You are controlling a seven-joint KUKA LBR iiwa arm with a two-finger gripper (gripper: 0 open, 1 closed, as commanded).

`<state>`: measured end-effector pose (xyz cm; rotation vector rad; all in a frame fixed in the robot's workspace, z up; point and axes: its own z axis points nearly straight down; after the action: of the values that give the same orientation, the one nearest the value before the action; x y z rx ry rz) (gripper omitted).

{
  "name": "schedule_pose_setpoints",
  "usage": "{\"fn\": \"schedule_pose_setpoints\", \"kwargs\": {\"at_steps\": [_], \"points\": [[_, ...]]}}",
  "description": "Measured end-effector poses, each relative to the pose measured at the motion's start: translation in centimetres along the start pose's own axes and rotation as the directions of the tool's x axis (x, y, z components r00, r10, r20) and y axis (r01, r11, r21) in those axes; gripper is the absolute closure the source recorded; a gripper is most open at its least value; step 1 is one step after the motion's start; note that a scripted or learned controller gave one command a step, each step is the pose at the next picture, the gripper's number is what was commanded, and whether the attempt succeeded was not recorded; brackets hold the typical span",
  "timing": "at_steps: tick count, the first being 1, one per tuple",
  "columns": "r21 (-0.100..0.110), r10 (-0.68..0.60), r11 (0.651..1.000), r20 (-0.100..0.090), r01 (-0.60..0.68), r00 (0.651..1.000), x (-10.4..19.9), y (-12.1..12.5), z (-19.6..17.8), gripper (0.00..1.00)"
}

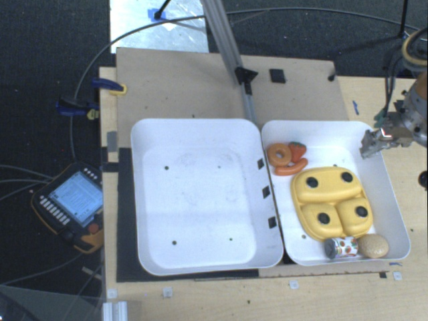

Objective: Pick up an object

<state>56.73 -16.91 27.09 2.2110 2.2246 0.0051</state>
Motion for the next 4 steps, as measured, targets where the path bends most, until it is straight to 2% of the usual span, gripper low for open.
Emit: {"fn": "schedule_pose_setpoints", "kwargs": {"at_steps": [1,2,4], "points": [[0.005,-0.003,1.000,-0.003,0.003,1.000,5.7,-1.6,0.7,1.00],[0.005,-0.004,1.000,-0.003,0.004,1.000,11.3,-1.5,0.7,1.00],[0.007,-0.004,1.000,-0.004,0.004,1.000,21.4,-3.8,3.8,1.00]]}}
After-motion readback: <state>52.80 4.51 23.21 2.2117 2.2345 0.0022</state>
